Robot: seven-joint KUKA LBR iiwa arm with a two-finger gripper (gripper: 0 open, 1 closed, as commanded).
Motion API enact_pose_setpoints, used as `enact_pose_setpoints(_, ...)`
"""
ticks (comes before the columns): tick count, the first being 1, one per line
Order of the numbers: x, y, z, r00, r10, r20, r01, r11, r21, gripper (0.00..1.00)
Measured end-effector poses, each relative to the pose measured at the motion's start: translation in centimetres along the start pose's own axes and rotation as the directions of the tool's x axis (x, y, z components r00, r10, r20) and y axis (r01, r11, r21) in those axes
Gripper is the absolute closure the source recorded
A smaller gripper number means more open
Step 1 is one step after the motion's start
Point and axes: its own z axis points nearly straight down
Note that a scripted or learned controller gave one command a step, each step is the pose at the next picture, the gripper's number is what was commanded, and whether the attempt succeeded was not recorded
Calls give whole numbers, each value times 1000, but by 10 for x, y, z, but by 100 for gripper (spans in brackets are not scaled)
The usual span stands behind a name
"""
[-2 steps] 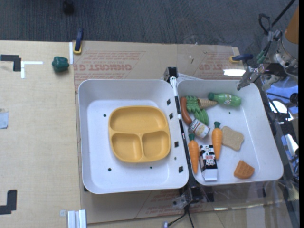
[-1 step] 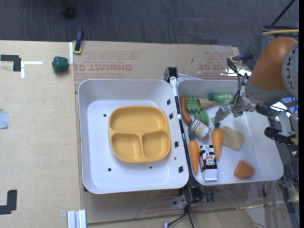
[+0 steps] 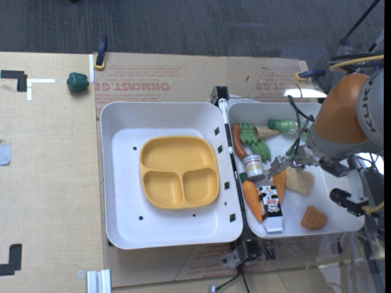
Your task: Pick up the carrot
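An orange carrot (image 3: 251,201) with a small green top lies along the left wall of the right bin (image 3: 333,229), beside a milk carton (image 3: 270,208). My gripper (image 3: 285,163) hangs low over the middle of that bin, to the upper right of the carrot and apart from it. A second orange tapered piece (image 3: 279,185) sits directly under the gripper, pointing toward the front; whether it is touched I cannot tell.
The right bin also holds a hot dog (image 3: 235,139), a green toy (image 3: 253,140), a cone (image 3: 267,131), a green bottle (image 3: 285,126), a small can (image 3: 253,165), a bread piece (image 3: 300,182) and a waffle (image 3: 313,218). The left bin (image 3: 122,224) holds a yellow divided plate (image 3: 179,171).
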Motion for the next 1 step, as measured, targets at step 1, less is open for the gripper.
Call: enact_pose_setpoints(1, -1, 2, -10, 1000, 4, 2, -4, 1000, -4, 100)
